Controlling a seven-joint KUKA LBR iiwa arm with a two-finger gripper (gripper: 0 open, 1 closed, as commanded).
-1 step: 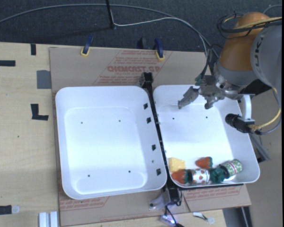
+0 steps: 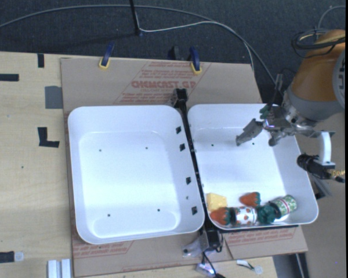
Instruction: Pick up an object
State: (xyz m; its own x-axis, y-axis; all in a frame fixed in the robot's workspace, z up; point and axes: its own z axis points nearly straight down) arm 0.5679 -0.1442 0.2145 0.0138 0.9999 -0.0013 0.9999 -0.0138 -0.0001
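Note:
Several small objects lie bunched along the near edge of the right bin [image 2: 232, 167]: a yellow block [image 2: 216, 201], a red-orange piece [image 2: 250, 199], another orange piece [image 2: 219, 215], a small white can with red marks [image 2: 243, 215], a dark green item [image 2: 267, 213] and a can with a green and red label [image 2: 286, 204]. My gripper [image 2: 259, 138] hangs over the far right part of that bin, well away from the pile. It is open, its two fingers are spread, and there is nothing between them.
The left bin [image 2: 127, 172] sits beside the right one, with a black clip strip [image 2: 187, 155] along their shared edge. Both rest on a cardboard sheet [image 2: 156, 83] clamped at the back. A black cable [image 2: 162, 25] arcs over the dark floor behind.

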